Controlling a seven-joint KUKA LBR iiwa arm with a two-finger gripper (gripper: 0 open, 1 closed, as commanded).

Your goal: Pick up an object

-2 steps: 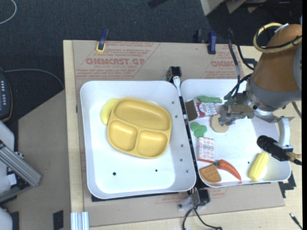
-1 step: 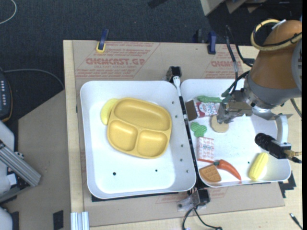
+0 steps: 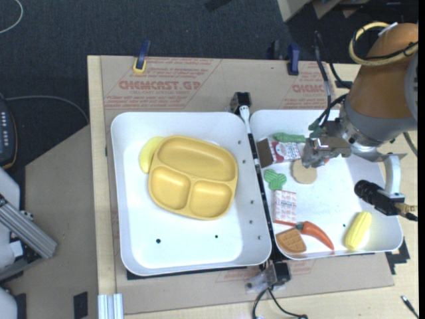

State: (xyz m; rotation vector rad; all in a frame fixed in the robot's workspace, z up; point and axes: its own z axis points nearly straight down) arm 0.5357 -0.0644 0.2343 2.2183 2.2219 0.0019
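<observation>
Reaching from the right, claw (image 3: 312, 159) low over tan disc (image 3: 305, 175)

The desk (image 3: 199, 78) is a pale brown board printed with red lettering, held along its far edge by a yellow clamp (image 3: 140, 60) and a blue clamp (image 3: 292, 57). Around the desk lies dark carpet (image 3: 99, 12). A thin white cable (image 3: 13, 8) loops on the carpet far left of the yellow clamp.
</observation>
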